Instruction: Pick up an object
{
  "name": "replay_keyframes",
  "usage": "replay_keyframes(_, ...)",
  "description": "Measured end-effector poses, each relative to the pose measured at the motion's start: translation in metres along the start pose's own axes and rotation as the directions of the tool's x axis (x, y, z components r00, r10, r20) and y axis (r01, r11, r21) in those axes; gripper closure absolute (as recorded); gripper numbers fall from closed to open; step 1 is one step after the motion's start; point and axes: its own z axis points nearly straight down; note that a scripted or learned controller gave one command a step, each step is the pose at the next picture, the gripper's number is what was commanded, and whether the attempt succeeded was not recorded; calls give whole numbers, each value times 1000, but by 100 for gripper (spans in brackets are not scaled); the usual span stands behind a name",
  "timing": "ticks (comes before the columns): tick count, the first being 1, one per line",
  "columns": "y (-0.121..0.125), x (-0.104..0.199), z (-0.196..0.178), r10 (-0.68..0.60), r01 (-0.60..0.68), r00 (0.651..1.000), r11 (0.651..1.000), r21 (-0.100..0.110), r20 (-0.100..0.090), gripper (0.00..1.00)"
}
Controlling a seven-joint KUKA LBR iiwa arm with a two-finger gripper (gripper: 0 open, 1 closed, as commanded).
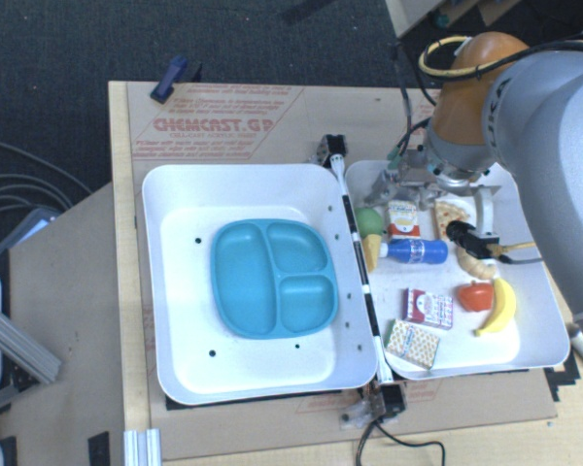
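Tool (420,184) just above small carton (403,219), blue bottle (417,250) below.

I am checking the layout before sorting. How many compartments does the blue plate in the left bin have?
3. The blue plate has one long compartment along its left side, one at its upper right, and one at its lower right. Nothing covers the plate.

"CHEMCAST GP" in red on the brown board (223,124) behind the bins.
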Motion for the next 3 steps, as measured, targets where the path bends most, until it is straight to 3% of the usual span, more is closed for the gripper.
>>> replay_keyframes(3, 0, -1, 0, 0, 0, 1000, 1000, 0, 0, 0)
